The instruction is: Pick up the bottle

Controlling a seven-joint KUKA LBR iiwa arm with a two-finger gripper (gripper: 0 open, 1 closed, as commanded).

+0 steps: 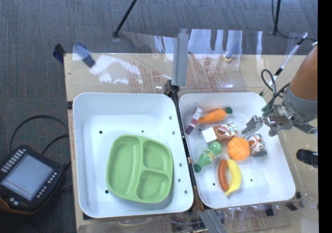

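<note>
Though crowded with toy food, right bin [272, 185] lying just beside left bin [85, 123] with its green divided plate [139, 168]. Gripper [263, 124] above right bin's far right side, fingers spread, gripping nothing. Green bottle [207, 156] lying near right bin's middle, tilted, touching orange pumpkin [238, 148].

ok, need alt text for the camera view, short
The arm's hand hovers over the right bin, above a can, apart from the green bottle lying among toy food: carrot, orange, banana. The left bin holds a green divided plate.
</note>
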